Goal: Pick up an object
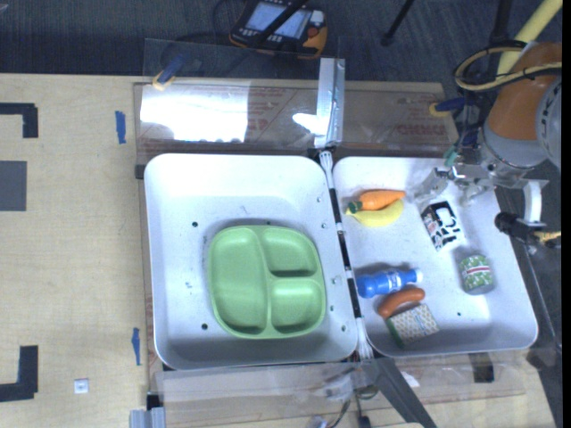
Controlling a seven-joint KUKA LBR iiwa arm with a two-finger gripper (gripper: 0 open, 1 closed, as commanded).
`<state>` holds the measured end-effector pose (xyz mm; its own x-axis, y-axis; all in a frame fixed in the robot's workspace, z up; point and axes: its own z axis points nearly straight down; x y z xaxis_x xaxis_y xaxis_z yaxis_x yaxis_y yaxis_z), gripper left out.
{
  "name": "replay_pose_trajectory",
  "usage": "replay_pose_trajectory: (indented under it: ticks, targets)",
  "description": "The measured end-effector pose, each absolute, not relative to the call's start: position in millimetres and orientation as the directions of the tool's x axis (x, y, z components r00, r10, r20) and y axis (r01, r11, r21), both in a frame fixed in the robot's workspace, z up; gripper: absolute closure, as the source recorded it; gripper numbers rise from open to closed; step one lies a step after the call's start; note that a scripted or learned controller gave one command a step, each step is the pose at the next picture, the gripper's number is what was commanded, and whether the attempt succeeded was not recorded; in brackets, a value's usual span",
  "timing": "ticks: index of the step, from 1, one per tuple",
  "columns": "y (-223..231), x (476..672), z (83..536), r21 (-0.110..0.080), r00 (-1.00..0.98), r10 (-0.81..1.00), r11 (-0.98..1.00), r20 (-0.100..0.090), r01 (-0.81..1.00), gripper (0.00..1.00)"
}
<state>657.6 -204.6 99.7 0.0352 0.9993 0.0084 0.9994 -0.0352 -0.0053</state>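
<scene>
- Pale wood worktop [71, 266] carries two shallow white bins side by side, with dark blue carpet beyond its far edge and black tape marks along its left side.
- On that carpet, beyond the left bin [169, 194], lies a handheld control pendant [277, 23] with a lit screen and a black cable.
- A clear plastic sheet [232, 112] spans the far edge of the bins, with a metal divider post [330, 101] rising where the two bins meet.
- The left bin holds a green divided plate [266, 279], set a little toward its near side.
- The grey arm [522, 119], with its orange band, reaches in from the right over the far right corner of the right bin [508, 328], wrist angled down and leftward.
- The pincer [443, 178] hangs over the right bin's far side, right of the carrot; whether it is spread or clenched I cannot tell, and nothing shows between its tips.
- In the right bin, an orange carrot [382, 200] rests against a yellow banana [378, 216] near the far left.
- A black-and-white packet [441, 224] lies just near of the pincer, and a small green-patterned jar [476, 272] sits right of it, toward the near side.
- Near the right bin's left wall lie a blue bottle [385, 282], a red-orange sausage-shaped toy [400, 301] touching it, and a chequered packet [412, 323] nearest the front.
</scene>
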Motion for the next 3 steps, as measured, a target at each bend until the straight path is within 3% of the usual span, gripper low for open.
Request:
replay_pose_trajectory:
  ticks: [1, 2, 3]
  targets:
    - [-179.8, 606.5, 86.0, 0.004, 0.057, 0.998, -0.057, 0.000, 0.998, 0.00]
    - [-181.5, 607.2, 96.7, 0.008, 0.060, 0.998, -0.060, 0.000, 0.998, 1.00]
    - [-147.9, 578.1, 179.0, 0.001, 0.304, 0.953, -0.304, 0.000, 0.953, 1.00]
